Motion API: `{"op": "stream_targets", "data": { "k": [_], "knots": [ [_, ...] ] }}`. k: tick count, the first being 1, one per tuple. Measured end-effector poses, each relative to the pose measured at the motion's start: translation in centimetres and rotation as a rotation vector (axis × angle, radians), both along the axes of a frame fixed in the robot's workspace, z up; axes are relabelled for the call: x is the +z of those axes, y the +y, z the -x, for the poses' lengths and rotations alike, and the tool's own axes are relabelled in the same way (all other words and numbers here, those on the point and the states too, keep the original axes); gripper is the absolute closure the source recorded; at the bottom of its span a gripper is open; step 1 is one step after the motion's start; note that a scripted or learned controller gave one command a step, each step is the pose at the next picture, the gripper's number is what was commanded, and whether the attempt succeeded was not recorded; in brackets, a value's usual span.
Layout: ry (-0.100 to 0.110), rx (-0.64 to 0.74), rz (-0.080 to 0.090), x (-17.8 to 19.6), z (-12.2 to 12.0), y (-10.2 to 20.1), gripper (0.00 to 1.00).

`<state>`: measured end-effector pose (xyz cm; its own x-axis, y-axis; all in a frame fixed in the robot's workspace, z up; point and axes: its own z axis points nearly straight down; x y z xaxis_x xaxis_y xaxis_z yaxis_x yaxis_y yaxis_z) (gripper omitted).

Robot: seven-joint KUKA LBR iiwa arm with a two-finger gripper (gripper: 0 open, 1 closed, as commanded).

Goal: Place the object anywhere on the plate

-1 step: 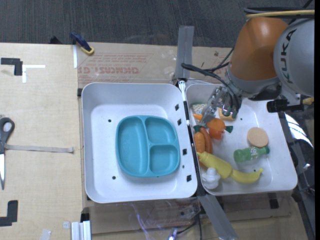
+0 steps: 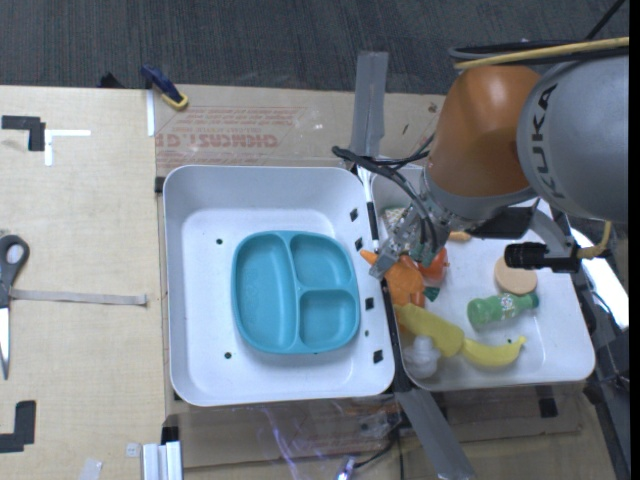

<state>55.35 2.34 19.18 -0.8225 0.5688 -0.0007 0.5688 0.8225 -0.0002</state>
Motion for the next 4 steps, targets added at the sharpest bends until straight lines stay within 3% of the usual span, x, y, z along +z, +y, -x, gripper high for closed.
{"op": "stream_targets", "data": {
  "k": [1, 2, 3, 4],
  "knots": [
    [0.000, 0.000, 0.000, 0.0, 0.0, 0.0, 0.00],
    [-0.003, 0.003, 0.001, 0.9, -0.2, 0.0, 1.00],
    [-0.001, 0.020, 0.000, 5.6, -3.2, 7.6, 1.00],
    [0.001, -0.082, 0.001, 1.6, 1.4, 12.2, 1.00]
  ]
}}
